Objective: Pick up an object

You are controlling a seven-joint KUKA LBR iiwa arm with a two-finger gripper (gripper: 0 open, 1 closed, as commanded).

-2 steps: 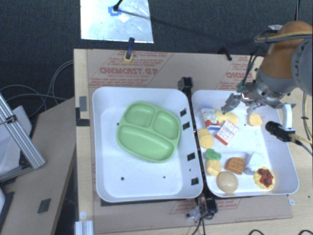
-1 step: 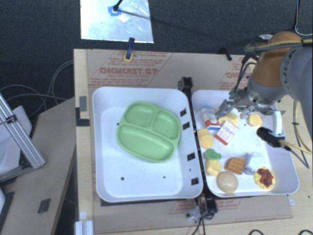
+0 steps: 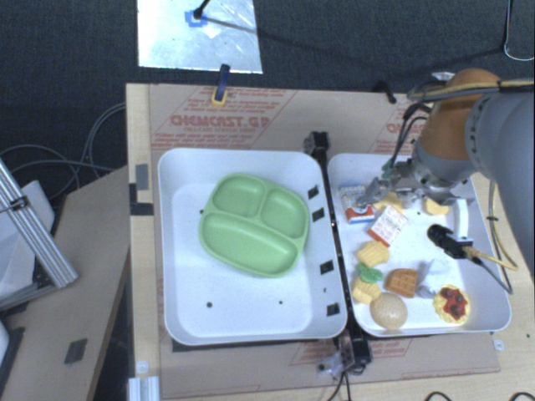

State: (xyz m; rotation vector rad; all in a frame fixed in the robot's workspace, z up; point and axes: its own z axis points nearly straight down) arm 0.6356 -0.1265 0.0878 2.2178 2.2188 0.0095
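My gripper (image 3: 374, 192) hangs low over the far part of the right bin (image 3: 493, 295), at the end of the grey arm with its orange band (image 3: 456, 128). Just under and in front of it lie a small red, white and blue box (image 3: 359, 215) and a red-and-white packet (image 3: 387, 224). A yellow piece (image 3: 389, 200) sits right beside the gripper. Nearer the front lie a yellow toy vegetable (image 3: 372, 253), a brown waffle (image 3: 401, 282), a beige bun (image 3: 389, 311) and a yellow slice with red topping (image 3: 451, 303).
The left bin (image 3: 180, 307) holds a green divided plate (image 3: 253, 224). A black divider with clips (image 3: 328, 224) runs between the bins. Another yellow piece (image 3: 435, 208) and a small grey item (image 3: 423, 271) also lie in the right bin.
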